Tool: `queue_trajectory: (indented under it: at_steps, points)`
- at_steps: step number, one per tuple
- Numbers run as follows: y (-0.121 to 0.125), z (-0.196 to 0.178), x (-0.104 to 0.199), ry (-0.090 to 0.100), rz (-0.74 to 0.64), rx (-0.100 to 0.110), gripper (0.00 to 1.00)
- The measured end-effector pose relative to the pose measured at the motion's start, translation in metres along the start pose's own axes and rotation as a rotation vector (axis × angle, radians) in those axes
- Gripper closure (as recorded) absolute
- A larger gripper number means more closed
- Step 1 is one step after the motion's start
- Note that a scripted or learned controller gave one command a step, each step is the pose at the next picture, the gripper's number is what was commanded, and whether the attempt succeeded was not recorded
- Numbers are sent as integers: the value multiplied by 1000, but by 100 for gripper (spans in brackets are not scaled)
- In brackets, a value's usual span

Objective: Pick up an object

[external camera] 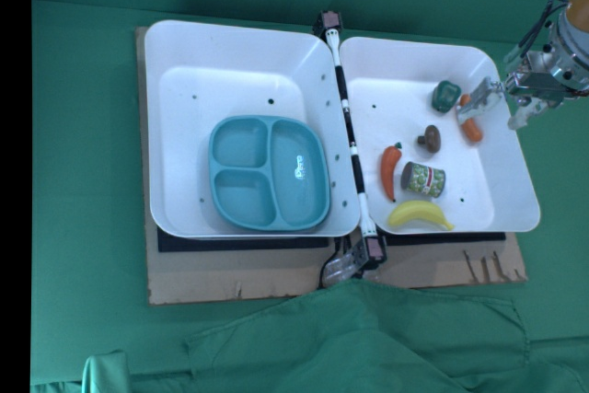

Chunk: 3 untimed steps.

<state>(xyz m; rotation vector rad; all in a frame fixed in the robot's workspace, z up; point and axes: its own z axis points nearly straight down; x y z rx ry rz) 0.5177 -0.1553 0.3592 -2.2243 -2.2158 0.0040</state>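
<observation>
Gripper (495, 101) hangs over the right bin's (515, 198) far right side, fingers spread and holding nothing. I see the small orange piece (472, 131) just below-left of it, long axis slanted.

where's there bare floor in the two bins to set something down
Left bin: a bare strip along the far wall above the blue divided plate, and a narrower one to its left. Right bin: bare floor in the far-left part, beyond the carrot. It is crowded around the can, banana, green pepper and the end effector.
</observation>
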Motion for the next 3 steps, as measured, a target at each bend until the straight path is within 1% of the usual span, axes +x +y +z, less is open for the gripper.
queue_trajectory:
  at_steps: [1, 2, 3]
  points:
    - [52, 170, 1, -2, -1, -7, 0]
    - [54, 161, 0, -6, 2, -8, 100]
    - [26, 15, 17, -2, 0, -8, 100]
